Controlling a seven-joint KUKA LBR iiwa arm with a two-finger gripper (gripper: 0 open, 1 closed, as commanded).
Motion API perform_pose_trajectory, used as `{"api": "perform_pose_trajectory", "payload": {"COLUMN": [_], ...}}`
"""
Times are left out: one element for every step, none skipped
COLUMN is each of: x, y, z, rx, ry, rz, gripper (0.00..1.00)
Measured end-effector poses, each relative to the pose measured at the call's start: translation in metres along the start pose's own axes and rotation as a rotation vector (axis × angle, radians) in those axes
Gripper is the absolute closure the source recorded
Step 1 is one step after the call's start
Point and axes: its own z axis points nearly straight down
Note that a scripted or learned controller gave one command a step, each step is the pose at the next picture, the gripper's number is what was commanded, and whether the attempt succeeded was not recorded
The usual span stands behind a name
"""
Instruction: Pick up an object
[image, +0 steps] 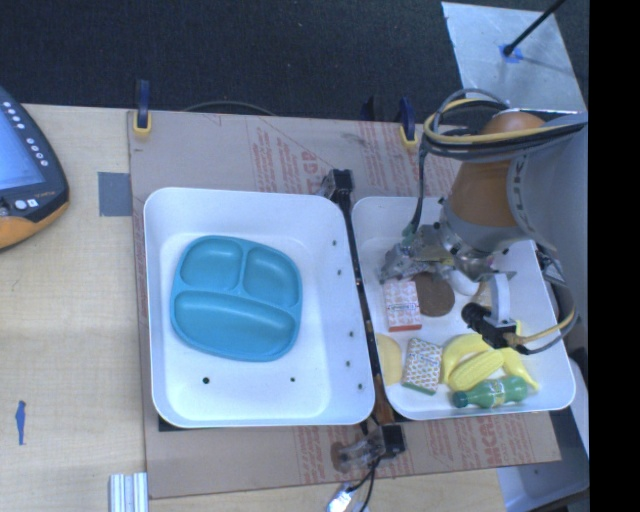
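The gripper (425, 258) hangs low in the right bin (560, 395), near its far wall; whether it is open or closed cannot be told. Just below it lie a flat red-and-white box (402, 304) and a round brown cookie (435, 294). Further toward the near rim sit a patterned packet (422, 364), smooth yellow bananas (473, 359) and a green bottle (490, 393). To its left, the other bin (250, 400) holds a blue divided plate (237, 297) with bare white floor around it.
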Motion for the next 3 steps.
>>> {"api": "perform_pose_trajectory", "payload": {"x": [-0.005, -0.006, 0.063], "y": [0.037, 0.035, 0.010], "z": [0.001, -0.007, -0.104], "rx": [0.004, 0.012, 0.001], "ry": [0.001, 0.002, 0.005], "rz": [0.002, 0.000, -0.003], "gripper": [0.00, 1.00, 1.00]}}
